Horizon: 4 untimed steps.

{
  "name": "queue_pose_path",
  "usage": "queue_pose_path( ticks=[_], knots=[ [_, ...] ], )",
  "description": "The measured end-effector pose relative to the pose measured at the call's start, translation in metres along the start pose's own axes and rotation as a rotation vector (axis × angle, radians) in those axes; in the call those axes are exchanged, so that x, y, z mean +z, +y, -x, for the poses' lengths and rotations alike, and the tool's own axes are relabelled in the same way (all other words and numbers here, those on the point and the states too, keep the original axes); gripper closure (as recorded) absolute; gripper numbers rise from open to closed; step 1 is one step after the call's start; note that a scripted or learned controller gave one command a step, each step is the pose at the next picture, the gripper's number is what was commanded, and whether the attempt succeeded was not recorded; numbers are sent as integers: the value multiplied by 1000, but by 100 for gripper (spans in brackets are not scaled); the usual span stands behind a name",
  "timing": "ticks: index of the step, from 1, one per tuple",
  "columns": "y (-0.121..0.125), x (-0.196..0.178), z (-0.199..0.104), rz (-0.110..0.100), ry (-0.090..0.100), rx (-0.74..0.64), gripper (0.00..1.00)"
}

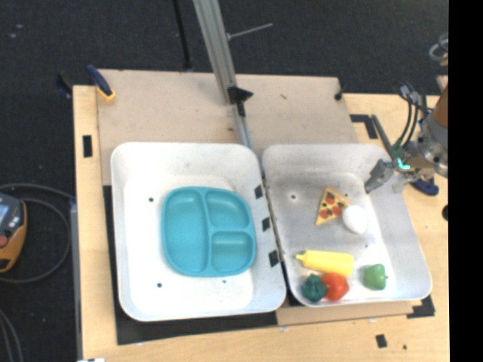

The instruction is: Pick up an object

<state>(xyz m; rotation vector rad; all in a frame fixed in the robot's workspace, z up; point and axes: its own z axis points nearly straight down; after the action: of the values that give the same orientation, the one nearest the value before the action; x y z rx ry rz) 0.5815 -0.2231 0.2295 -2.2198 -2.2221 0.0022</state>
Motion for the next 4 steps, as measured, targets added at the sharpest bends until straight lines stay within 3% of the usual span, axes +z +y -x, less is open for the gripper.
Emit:
queue_pose_path(
  ticks=[1,3,4],
  knots=[
    [1,-1,0,3,-1,-1,0],
    [7,119,-5,3,-1,-1,0],
    [11,122,-3,10,-2,-1,0]
  ],
)
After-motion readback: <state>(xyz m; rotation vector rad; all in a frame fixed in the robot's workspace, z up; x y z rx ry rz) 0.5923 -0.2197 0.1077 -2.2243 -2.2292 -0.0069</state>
